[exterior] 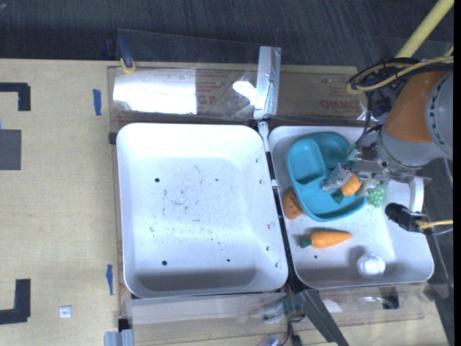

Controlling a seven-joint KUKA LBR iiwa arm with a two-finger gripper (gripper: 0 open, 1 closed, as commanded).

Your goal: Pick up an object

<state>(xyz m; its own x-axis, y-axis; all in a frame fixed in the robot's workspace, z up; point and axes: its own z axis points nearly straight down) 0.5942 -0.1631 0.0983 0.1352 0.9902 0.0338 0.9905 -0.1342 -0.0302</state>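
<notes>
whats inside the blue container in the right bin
A small orange piece lies inside the blue container, right at the gripper. The gripper covers part of the interior, so anything beneath it is hidden.

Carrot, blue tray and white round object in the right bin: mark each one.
Carrot (328, 239), camera view, middle of its orange body.
Blue tray (311, 166), camera view, bare floor of its upper compartment.
White round object (372, 265), camera view, its top centre.

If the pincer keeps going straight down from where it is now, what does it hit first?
Most likely the small orange piece directly under the pincer, lying in the blue dish. Depth is hard to judge from above.
</notes>
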